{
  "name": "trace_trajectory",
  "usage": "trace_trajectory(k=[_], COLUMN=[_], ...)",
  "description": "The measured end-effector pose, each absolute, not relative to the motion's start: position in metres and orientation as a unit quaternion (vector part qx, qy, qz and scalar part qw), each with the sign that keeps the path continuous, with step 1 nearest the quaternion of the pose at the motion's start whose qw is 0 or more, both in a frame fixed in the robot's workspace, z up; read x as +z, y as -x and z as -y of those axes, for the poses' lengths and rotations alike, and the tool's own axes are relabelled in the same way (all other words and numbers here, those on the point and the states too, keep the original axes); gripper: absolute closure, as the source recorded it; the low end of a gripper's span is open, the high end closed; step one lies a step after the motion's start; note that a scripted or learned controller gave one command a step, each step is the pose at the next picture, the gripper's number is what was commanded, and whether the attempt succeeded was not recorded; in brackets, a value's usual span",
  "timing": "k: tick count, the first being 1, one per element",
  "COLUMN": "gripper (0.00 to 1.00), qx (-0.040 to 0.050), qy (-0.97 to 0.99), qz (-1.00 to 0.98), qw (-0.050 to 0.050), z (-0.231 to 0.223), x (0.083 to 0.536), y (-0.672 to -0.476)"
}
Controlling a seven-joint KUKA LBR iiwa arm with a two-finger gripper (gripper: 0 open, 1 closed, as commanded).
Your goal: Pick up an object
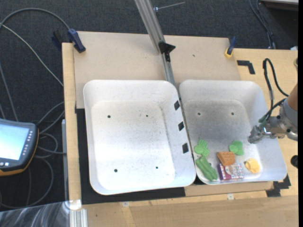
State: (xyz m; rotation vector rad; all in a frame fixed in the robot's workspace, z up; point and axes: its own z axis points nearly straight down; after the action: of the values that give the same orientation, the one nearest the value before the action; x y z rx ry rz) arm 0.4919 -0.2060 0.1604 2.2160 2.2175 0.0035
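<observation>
Gripper: over the right bin, finger state unclear
Objects: green pieces, orange block, yellow piece at its near edge

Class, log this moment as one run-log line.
gripper: over right bin, right side | held: nothing seen | objects: near front wall, green piece nearest | left bin: untouched

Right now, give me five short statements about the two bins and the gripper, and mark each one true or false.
1. All the loose objects lie in the right bin. True.
2. The yellow object sits at the bin's far edge. False: it lies near the front right corner.
3. The gripper is over the left bin. False: it is at the right bin's right side.
4. The orange block lies between green pieces. True.
5. The gripper holds the orange block. False: the block lies on the bin floor, apart from it.
</observation>
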Motion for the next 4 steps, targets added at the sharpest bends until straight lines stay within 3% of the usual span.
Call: trace_trajectory(k=[2, 4], gripper=[1.00, 1.00], qx=[0.0017, 0.0013], qy=[-0.706, -0.704], qz=[-0.708, -0.710], qw=[0.004, 0.000], z=[0.202, 0.088], x=[0.276, 0.278], y=[-0.502, -0.534])
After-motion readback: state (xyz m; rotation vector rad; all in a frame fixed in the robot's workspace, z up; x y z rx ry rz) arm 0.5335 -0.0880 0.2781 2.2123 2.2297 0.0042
